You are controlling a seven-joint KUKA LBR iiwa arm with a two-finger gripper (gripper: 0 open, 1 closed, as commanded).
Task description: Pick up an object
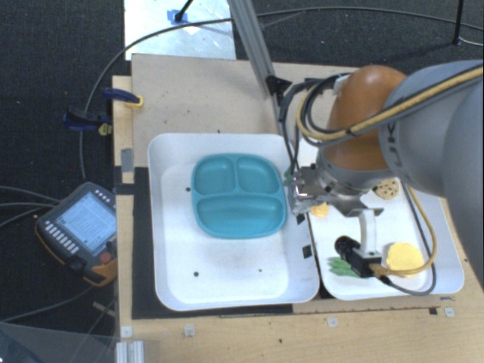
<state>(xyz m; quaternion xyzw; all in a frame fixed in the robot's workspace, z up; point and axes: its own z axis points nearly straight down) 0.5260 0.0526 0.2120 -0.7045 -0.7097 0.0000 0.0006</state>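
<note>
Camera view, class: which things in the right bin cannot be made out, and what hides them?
The right bin: much of its floor lies under the arm.
The speckled tan thing: partly covered by the arm; kind unclear.
The green thing: small, partly behind robot parts; kind unclear.
The small yellow piece: too small to identify.

The tan tabletop point(197, 97) carried two shallow white bins side by side, the left bin point(168, 278) hard by the right bin point(451, 271), and a clamp point(122, 97) gripped its left edge.
</note>
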